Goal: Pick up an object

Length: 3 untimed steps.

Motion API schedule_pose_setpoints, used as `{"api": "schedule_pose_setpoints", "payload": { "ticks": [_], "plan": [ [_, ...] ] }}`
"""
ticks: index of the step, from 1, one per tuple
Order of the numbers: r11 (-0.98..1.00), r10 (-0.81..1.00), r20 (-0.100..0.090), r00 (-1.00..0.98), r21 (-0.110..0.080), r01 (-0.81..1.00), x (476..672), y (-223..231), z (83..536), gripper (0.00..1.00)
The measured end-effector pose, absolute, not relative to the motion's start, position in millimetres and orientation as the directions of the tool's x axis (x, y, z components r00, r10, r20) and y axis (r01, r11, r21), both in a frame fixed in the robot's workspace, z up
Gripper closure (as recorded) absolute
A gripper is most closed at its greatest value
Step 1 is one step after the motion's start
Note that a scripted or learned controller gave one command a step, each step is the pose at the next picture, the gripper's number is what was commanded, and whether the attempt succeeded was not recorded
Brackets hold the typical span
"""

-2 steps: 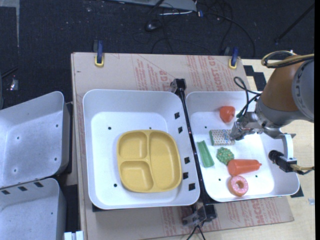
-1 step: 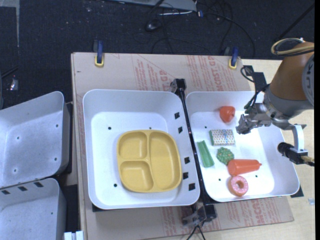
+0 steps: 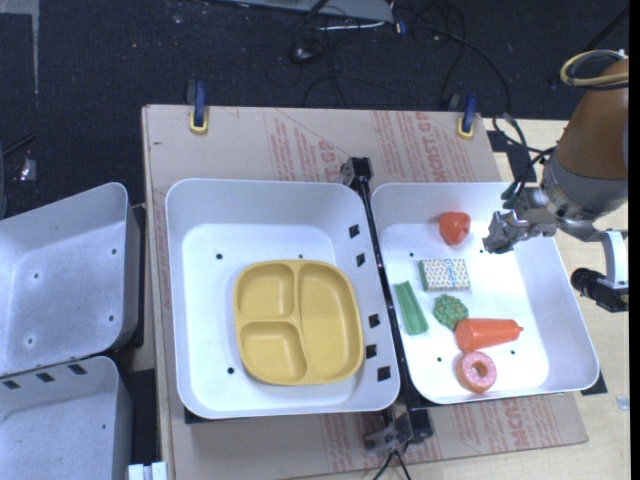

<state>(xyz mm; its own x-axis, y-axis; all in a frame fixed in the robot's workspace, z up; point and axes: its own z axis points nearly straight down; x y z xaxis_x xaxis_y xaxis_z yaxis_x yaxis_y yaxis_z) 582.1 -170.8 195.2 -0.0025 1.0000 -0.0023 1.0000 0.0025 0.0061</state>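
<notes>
Orange carrot (image 3: 487,332) lies crosswise (tip right)

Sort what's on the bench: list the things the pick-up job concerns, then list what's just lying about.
For the job:
gripper
red pepper
patterned block
green stick
broccoli
carrot
pink doughnut
right bin

Lying about:
yellow divided plate
left bin
blue and yellow clamps
cables

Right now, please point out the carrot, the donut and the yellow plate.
carrot (image 3: 486,333), camera view, middle of its orange body
donut (image 3: 478,370), camera view, its pink ring
yellow plate (image 3: 298,321), camera view, centre divider
</notes>
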Motion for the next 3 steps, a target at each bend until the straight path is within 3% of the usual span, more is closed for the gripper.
{"api": "schedule_pose_setpoints", "payload": {
  "ticks": [1,3],
  "plan": [
    [0.003,1.000,-0.002,-0.003,0.006,1.000,583.4,-170.9,241.9,1.00],
    [0.009,1.000,0.002,-0.009,0.001,1.000,603.5,-51.0,230.5,1.00]
  ]
}}
